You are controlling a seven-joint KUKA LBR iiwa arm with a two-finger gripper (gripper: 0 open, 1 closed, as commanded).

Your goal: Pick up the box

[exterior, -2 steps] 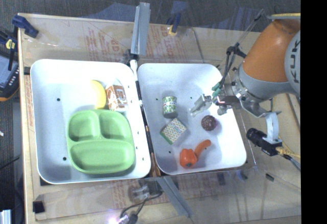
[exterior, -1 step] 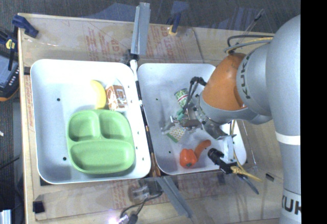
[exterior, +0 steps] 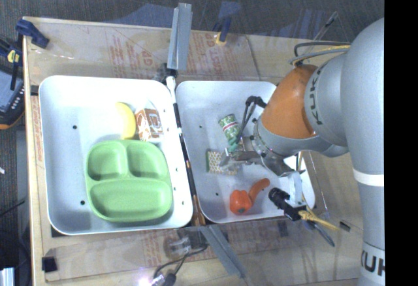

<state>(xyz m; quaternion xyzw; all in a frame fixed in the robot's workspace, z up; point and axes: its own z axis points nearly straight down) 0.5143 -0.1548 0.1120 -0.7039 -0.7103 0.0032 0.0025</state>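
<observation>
A small brown and orange box (exterior: pixel 149 124) stands in the left bin (exterior: pixel 59 147), beside a yellow round fruit (exterior: pixel 125 119). In the right bin (exterior: pixel 202 102), a small flat green-patterned packet (exterior: pixel 213 160) lies near the middle. My gripper (exterior: pixel 230 159) is low over the right bin, with its metal tips right next to the packet's right edge. The grey and orange wrist (exterior: pixel 290 115) hides what lies behind it.
A green divided tray (exterior: pixel 128 181) fills the front of the left bin. A green can (exterior: pixel 228 127) stands just behind the gripper in the right bin. An orange-red vegetable-shaped toy (exterior: pixel 246 198) lies near that bin's front wall.
</observation>
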